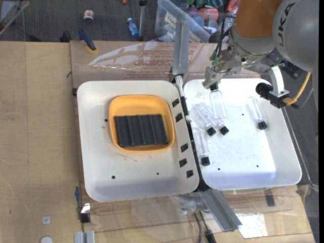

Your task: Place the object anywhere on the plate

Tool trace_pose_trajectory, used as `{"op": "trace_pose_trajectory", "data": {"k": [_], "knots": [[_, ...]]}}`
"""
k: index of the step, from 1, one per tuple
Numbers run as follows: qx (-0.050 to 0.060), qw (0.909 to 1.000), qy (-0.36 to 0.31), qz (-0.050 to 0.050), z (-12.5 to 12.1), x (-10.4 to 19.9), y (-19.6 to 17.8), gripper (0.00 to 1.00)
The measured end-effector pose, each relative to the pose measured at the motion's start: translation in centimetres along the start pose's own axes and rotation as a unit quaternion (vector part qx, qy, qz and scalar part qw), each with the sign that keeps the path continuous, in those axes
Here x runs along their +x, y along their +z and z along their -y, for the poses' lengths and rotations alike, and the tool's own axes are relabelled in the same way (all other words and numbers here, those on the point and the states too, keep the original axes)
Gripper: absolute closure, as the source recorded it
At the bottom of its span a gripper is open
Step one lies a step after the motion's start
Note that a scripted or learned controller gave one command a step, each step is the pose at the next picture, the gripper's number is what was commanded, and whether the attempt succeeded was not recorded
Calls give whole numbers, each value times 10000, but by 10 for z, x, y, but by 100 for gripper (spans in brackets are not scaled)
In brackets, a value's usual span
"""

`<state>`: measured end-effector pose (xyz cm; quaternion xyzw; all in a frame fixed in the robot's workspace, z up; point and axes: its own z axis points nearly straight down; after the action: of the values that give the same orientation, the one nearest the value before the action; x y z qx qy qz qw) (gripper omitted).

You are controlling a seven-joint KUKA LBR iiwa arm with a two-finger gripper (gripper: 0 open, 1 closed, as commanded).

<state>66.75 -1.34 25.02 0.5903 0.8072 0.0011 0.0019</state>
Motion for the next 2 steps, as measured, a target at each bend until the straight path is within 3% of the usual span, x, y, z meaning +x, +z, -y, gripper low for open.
{"op": "trace_pose_trajectory", "data": {"k": [2], "knots": [[-16,9969,-787,8,-3,9,-36,100]]}}
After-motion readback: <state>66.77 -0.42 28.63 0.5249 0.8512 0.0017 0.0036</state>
